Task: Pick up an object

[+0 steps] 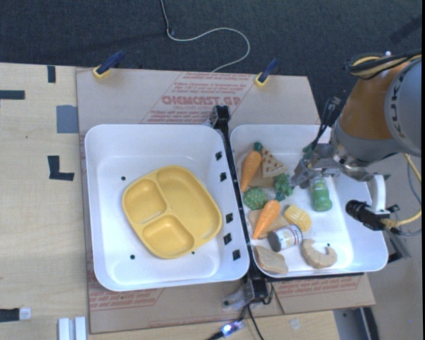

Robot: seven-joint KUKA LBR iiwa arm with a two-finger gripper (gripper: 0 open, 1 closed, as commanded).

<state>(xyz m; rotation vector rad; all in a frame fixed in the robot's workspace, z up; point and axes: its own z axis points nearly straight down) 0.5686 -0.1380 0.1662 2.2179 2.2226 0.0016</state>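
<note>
The arm reached in from the right and the end effector [308, 170] hung low over the right bin [354, 261], right in the thick of the toy food. Whether it was spread or closed, I couldn't tell from this angle; the dark metalwork blurred into the clutter below it. Nothing was visibly gripped, so the pick counted as not yet done.

Plenty of candidates sat there. A green bottle-shaped item [321, 195] lay just beside the end effector, on its right, and looked the likeliest target. A small green leafy piece [282, 185] sat close on the other side. Further left, an orange carrot [250, 167] leaned near the divider, with a tan wedge [272, 163] beside it. Below came a broccoli floret [255, 197], a 2nd carrot [266, 217], a yellow corn piece [297, 217], a small jar [286, 238] lying on its side, and 2 bread-like pieces [319, 254] near the front wall.

The left bin [103, 190] held a yellow divided plate [171, 210], untouched.

By my reading, the approach was made; closing, securing and lifting all remained.
</note>
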